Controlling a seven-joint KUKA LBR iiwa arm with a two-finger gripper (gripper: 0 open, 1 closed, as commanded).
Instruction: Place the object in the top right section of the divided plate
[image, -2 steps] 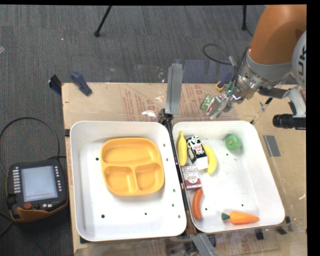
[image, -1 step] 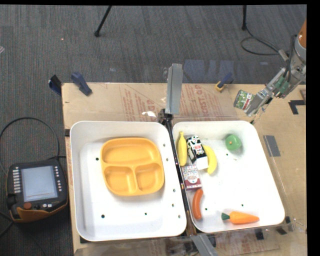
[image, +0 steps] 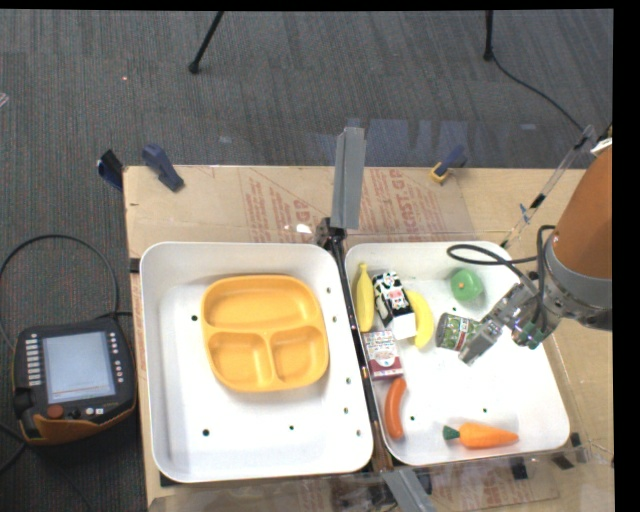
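The yellow divided plate lies in the left bin, with one wide section at the back and two smaller ones at the front. My gripper hangs low over the right bin, reaching in from the right. Its tip is right beside a small green can that lies on its side. I cannot tell whether the can is touched or held. Close by are a green round fruit, two bananas, a cow-patterned carton, a red box, a red sausage and a carrot.
A grey upright post stands behind the seam between the two bins. A black cable loops over the right bin's back edge. A teach pendant rests on the floor to the left of the bench.
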